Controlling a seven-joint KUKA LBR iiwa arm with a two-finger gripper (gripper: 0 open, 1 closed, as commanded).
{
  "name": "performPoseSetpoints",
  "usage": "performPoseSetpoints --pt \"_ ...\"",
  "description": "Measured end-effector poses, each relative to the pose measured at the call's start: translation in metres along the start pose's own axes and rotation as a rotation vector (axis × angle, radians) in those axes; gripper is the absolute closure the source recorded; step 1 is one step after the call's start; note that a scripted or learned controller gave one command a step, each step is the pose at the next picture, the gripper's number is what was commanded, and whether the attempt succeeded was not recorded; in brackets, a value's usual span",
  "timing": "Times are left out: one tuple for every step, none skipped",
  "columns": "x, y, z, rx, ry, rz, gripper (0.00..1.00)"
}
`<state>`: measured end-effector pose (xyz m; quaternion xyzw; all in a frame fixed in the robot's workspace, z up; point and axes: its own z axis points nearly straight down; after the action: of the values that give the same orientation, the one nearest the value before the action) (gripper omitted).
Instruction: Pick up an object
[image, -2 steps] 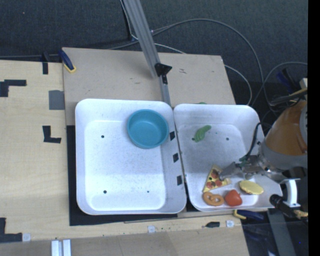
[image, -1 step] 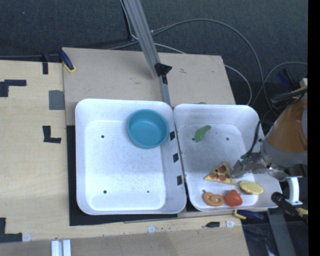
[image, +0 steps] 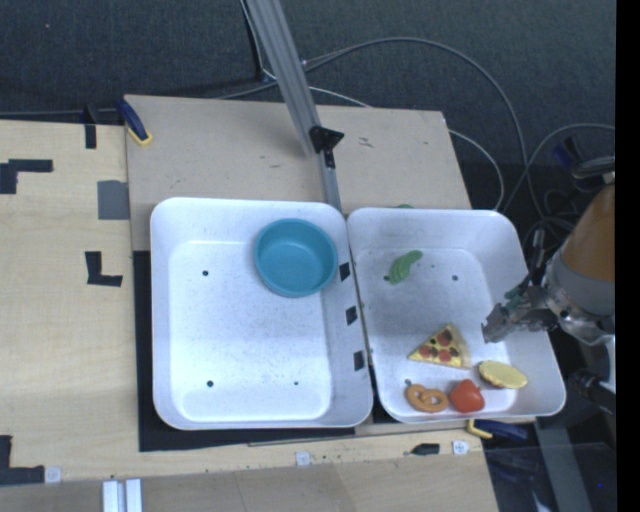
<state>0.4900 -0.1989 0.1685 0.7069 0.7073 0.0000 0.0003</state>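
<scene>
The right bin (image: 500, 232) holds a green leaf-shaped piece (image: 403, 266), a pizza slice (image: 441, 347), an orange ring-shaped piece (image: 427, 398), a red tomato (image: 467, 397) and a yellow oval piece (image: 502, 375). My gripper (image: 497, 326) hangs over the right side of this bin, just above and right of the pizza slice and above the yellow piece. Nothing shows between its dark fingers. The arm's orange band (image: 598, 240) is at the frame's right edge.
The left bin (image: 170, 300) holds a blue bowl (image: 295, 257) near its back right corner. A grey pole (image: 292, 75) slants down to the gap between the bins. Cables (image: 500, 110) lie on the dark floor behind the right bin.
</scene>
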Motion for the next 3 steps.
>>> performPoseSetpoints --pt "0.0 0.0 -0.051 -0.002 0.0 0.0 1.0" --pt "0.048 0.007 -0.058 0.0 0.001 -0.004 1.0" --pt "0.099 0.018 -0.049 0.001 0.0 -0.002 1.0"
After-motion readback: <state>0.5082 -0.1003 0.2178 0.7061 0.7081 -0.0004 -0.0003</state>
